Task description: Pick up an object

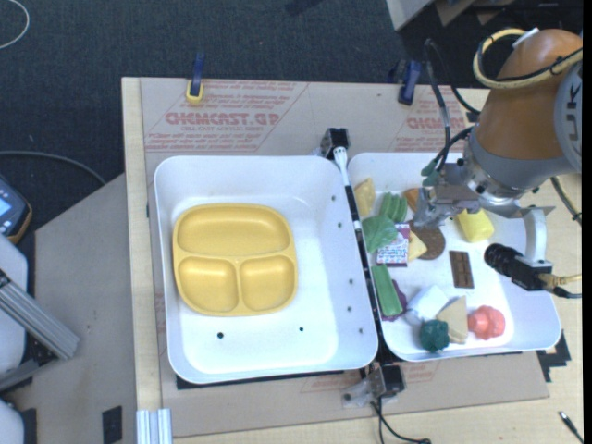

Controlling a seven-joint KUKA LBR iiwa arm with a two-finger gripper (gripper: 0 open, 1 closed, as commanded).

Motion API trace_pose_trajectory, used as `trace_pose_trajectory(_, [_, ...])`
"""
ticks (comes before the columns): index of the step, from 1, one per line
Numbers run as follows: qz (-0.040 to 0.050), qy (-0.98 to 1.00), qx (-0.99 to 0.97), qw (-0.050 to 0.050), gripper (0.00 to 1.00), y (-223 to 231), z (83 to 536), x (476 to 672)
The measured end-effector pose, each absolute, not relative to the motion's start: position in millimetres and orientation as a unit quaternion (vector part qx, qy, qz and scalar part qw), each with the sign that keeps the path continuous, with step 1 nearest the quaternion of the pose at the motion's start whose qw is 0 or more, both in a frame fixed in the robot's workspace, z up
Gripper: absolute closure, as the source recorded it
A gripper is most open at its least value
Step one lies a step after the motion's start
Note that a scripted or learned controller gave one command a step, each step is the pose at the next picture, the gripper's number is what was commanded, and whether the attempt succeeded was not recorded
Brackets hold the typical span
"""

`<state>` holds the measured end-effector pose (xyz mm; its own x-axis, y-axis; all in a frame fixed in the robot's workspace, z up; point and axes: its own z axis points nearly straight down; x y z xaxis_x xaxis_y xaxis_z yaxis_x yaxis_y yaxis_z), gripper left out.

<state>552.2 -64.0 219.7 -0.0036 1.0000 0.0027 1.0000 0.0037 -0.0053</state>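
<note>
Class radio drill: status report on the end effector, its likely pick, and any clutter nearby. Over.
End effector low over right bin, grip state unreadable. Brown disc just beneath. Green pieces and yellow block crowd close. Yellow tray alone in left bin.

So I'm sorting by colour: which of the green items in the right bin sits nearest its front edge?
The dark green lumpy toy, beside the red piece; the lighter green pieces lie further back.
</note>
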Motion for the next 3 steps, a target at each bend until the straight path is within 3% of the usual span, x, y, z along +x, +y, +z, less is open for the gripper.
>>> trace_pose_trajectory(1, [0.0014, -0.707, -0.707, 0.003, 1.00, -47, 220, 500.1])
trace_pose_trajectory(2, [-0.0011, -0.708, -0.706, -0.001, 1.00, -38, 235, 506.8])
trace_pose_trajectory(3, [0.0013, -0.707, -0.707, 0.002, 1.00, -36, 215, 499.3])
